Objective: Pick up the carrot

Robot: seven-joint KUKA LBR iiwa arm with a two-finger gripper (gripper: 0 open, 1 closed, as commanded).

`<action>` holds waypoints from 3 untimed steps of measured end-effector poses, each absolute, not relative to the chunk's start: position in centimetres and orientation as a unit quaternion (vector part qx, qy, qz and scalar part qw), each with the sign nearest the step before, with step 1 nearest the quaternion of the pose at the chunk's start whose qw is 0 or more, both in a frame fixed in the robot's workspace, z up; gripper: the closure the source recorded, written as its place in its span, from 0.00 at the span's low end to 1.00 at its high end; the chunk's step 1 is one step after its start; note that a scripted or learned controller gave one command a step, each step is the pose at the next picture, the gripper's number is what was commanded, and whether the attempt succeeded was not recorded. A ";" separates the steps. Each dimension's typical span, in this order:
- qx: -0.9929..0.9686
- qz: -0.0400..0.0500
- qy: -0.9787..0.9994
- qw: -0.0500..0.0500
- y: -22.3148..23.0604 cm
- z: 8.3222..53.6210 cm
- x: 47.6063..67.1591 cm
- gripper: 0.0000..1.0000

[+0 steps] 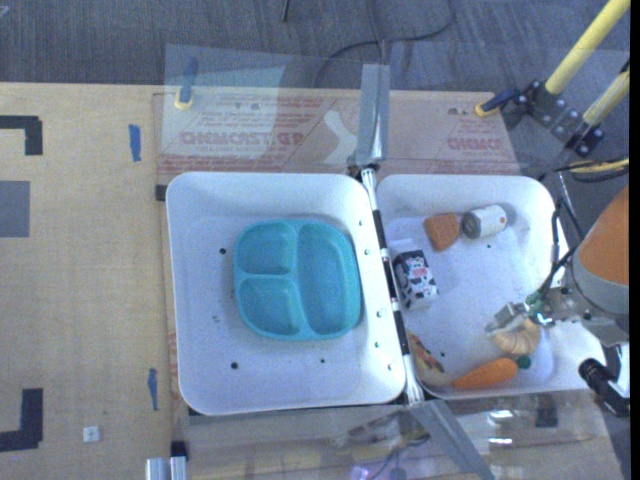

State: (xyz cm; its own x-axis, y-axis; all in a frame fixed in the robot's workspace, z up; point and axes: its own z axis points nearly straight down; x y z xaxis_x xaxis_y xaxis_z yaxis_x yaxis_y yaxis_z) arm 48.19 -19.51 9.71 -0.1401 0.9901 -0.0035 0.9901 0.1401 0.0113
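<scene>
The carrot is orange with a small green tip and lies flat near the front edge of the right bin, pointing left. My gripper comes in from the right and hovers low just above and behind the carrot. Directly under it sits a tan, bread-like item, which lies between the gripper and the carrot. Nothing is visibly held.
The right bin also holds an orange-brown piece, a small grey can, a black-and-white carton and a flat item at the front left. A teal divided plate lies in the left bin.
</scene>
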 end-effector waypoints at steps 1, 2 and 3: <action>0.547 0.002 0.837 0.002 -20.6 8.7 48.2 1.00; 0.621 0.002 0.784 0.004 -14.7 8.8 48.2 1.00; 0.769 -0.001 0.640 0.000 -7.6 18.4 51.4 1.00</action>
